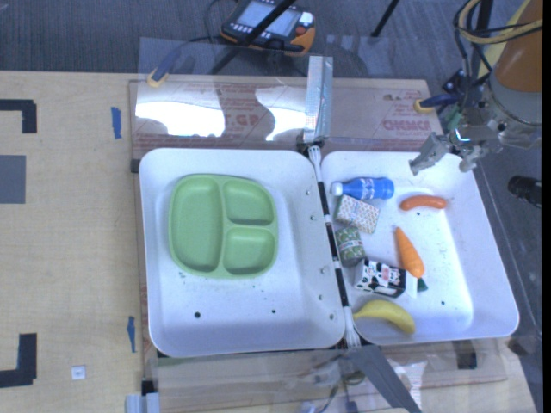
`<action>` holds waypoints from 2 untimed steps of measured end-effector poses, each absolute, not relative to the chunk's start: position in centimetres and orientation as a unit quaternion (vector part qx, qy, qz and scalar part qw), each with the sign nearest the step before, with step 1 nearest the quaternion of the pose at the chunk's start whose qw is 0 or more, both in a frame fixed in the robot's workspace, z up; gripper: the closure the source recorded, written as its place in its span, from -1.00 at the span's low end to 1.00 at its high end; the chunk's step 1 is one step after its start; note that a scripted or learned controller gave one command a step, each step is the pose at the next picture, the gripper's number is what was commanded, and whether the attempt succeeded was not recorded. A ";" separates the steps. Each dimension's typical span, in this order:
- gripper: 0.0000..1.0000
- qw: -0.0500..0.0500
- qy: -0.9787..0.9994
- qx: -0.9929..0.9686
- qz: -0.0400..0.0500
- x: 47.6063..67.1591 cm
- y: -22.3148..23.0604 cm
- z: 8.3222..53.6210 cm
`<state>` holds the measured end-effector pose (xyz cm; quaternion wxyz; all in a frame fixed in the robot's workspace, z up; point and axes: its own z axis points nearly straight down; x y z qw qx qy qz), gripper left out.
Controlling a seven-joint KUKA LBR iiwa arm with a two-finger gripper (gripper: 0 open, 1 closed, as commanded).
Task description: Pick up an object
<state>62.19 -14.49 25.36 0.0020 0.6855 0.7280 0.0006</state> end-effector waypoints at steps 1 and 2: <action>-1.00 0.001 0.820 0.573 0.000 56.2 -16.0 14.1; -1.00 0.009 0.887 0.462 0.003 52.8 -14.7 10.9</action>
